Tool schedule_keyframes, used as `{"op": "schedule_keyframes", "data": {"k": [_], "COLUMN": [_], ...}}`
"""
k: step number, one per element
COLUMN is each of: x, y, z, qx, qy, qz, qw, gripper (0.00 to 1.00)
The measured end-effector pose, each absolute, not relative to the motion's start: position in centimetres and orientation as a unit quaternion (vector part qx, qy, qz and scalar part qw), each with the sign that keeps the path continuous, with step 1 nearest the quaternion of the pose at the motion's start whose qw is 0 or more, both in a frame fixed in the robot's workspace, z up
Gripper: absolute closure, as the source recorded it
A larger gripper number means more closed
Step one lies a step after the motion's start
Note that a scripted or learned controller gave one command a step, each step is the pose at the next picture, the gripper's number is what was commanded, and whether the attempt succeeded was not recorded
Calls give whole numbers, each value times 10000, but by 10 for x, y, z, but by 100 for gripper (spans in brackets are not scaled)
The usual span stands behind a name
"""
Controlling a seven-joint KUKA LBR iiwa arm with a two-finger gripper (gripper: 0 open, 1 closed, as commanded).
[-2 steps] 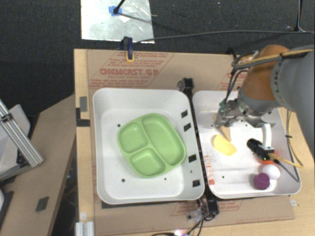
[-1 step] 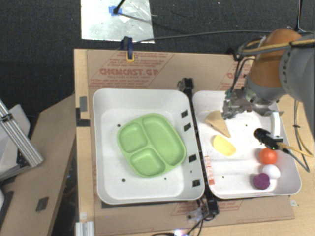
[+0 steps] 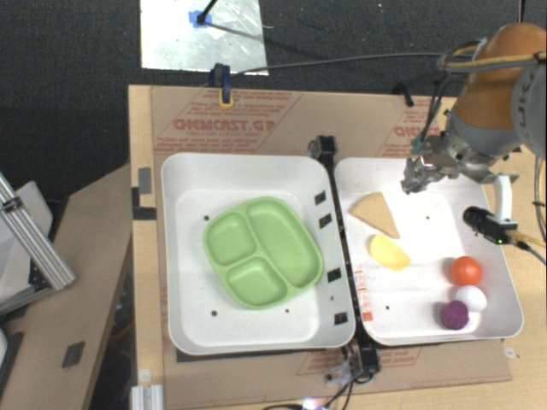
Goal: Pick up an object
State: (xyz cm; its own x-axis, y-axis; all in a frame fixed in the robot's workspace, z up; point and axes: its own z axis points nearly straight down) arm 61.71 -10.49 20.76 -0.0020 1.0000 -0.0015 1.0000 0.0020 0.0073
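In the right bin (image 3: pixel 427 331) lie a tan wedge (image 3: pixel 377 213), a yellow piece (image 3: pixel 390 252), an orange ball (image 3: pixel 465 270), a white ball (image 3: pixel 471 297) and a purple ball (image 3: pixel 454 314). My gripper (image 3: pixel 415 180) hangs over the bin's far part, just up and right of the tan wedge. Nothing shows between its fingers. The arm comes in from the right, its orange band at the top right corner.
The left bin (image 3: pixel 184 229) holds a green three-compartment tray (image 3: pixel 260 250). A black divider with clips (image 3: pixel 335 229) runs between the bins. A black fitting (image 3: pixel 487 225) sits at the right bin's right wall. Cardboard lies under both bins.
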Motion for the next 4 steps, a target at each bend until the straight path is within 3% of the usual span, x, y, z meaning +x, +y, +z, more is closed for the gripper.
{"op": "schedule_keyframes", "data": {"k": [2, 4], "x": [620, 598], "y": [-105, -3], "z": [300, 266], "qx": [7053, 7040], "qy": [7089, 7102], "qz": [23, 6], "qw": [30, -9], "gripper": [100, 100]}}
